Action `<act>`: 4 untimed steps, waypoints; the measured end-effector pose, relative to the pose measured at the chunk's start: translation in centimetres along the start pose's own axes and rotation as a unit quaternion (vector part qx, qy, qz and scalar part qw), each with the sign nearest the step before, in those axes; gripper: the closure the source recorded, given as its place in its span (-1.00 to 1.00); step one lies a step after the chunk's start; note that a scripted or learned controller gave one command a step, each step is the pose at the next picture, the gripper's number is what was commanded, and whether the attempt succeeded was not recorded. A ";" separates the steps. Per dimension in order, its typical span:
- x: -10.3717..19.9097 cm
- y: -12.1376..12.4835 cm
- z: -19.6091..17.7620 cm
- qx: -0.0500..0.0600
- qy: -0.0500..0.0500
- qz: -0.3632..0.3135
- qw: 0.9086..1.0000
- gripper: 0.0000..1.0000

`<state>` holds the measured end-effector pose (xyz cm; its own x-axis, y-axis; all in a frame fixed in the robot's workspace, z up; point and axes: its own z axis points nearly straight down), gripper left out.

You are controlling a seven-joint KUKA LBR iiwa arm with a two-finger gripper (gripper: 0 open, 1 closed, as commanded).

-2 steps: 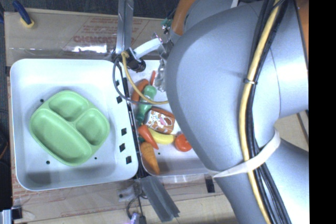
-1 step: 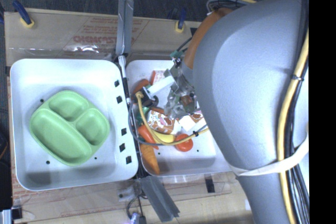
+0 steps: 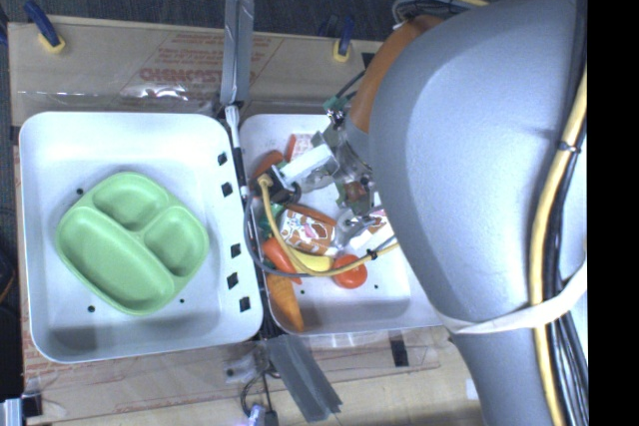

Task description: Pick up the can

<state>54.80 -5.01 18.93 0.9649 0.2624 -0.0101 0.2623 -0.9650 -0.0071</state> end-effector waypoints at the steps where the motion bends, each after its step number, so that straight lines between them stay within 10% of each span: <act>1: 0.5 7.9 7.0 0.001 0.000 0.000 1.000 -1.00; 2: 1.6 5.3 6.8 0.001 0.000 0.029 1.000 -1.00; 3: 4.3 10.3 9.1 0.000 0.002 0.028 1.000 -1.00; 4: 4.3 9.9 8.2 0.003 -0.002 0.023 1.000 1.00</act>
<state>61.48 -13.36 10.61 0.9759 0.2180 -0.0140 0.2178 -0.9759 -0.0116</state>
